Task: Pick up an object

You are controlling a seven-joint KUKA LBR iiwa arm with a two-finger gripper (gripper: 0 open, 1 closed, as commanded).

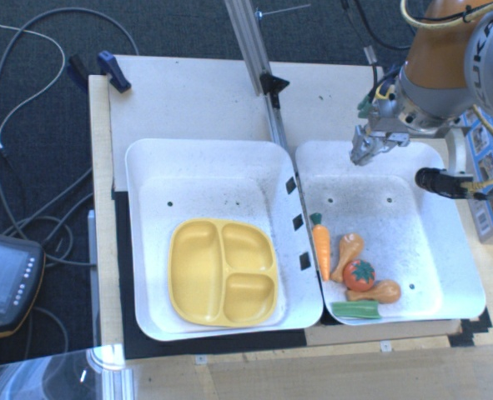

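Note:
In the right bin [421, 223], near its front left corner, lies a cluster of toy foods. A carrot [321, 248] lies along the left wall. Beside it are an orange gourd-shaped piece [347, 252], a red tomato [359, 274], another orange piece [383, 291] and a green pod [354, 309] at the front edge. My gripper [368, 147] hangs over the bin's far left corner, well above and behind the foods, with nothing seen between its fingers.
A yellow divided plate [223, 271] lies in the left bin [154, 190]. A metal post [250, 32] rises between the bins at the back. A blue clamp [113, 71] sits at the bench's far left corner. Cables trail on the dark floor at left.

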